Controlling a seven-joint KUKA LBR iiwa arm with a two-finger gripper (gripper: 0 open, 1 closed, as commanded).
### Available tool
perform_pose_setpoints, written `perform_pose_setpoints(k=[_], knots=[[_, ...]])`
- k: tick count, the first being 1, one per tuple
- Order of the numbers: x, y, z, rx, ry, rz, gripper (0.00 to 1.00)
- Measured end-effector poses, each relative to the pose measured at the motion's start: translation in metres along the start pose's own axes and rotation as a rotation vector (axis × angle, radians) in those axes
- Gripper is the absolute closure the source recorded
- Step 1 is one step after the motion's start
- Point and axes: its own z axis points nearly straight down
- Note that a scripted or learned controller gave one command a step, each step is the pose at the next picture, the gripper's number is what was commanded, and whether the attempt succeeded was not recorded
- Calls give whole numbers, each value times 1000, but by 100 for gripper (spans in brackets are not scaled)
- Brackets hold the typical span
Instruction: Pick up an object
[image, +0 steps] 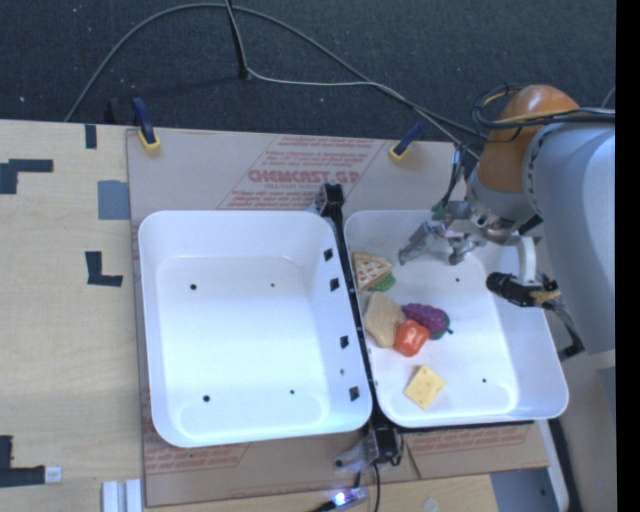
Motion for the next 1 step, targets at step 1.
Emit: perform_pose_setpoints(k=[1], knots=[[51,-63,10,-21,-24,12,0]])
